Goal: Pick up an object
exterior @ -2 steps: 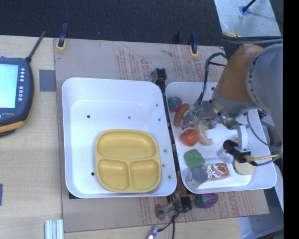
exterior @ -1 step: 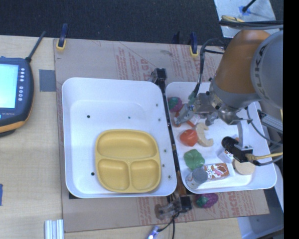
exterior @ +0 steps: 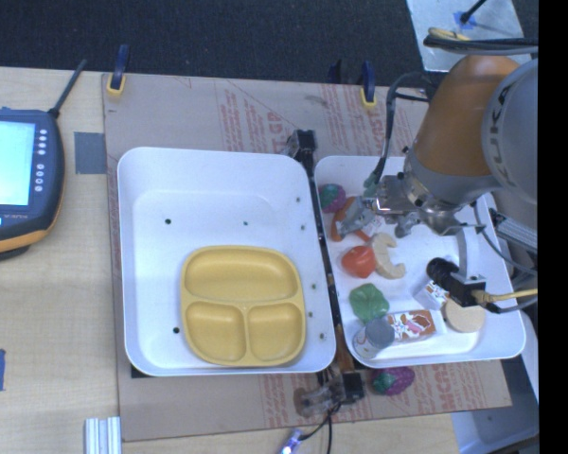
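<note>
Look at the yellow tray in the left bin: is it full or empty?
Empty. The yellow tray lies flat in the left bin, and all three compartments show bare yellow.

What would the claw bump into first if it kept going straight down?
Probably the red rounded toy in the right white bin, just below the claw. Height is hard to judge from above, so the orange piece beside it might come first.

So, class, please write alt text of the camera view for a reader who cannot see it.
A grey and orange robot arm reaches from the right, its gripper low over the right white bin of small toy foods, above a red piece. The left white bin holds a yellow divided tray.
</note>
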You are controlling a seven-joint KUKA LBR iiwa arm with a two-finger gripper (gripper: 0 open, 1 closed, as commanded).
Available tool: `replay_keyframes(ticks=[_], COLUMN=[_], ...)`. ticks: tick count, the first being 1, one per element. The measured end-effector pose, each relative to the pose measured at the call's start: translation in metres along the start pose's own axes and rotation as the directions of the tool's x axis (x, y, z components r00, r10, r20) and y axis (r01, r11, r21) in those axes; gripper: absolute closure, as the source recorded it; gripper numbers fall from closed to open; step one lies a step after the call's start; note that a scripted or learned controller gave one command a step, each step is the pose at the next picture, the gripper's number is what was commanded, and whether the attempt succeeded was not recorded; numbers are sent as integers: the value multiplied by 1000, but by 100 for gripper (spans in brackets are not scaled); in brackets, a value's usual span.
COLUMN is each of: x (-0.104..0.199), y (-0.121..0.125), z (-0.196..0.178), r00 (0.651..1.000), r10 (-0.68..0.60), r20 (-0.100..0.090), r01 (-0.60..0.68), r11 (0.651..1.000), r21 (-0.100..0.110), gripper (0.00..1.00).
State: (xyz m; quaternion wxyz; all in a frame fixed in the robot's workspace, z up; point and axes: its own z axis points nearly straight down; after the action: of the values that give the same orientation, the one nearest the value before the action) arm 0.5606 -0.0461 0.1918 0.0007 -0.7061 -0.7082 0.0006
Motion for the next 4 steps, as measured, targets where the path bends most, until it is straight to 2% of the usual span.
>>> replay_keyframes(ticks=[1,2,3,4], x=[-3,-8,-47,-47], y=[-11,-10,12,-7], z=[0,0,101,100], r00=[1000,1000,1000,1000], r10=[-1,-1,-2,-3], r20=[0,1,1,0], r01=[1,1,2,3], r11=[1000,1000,1000,1000], r21=[3,1,6,4], gripper=[0,0,0,0])
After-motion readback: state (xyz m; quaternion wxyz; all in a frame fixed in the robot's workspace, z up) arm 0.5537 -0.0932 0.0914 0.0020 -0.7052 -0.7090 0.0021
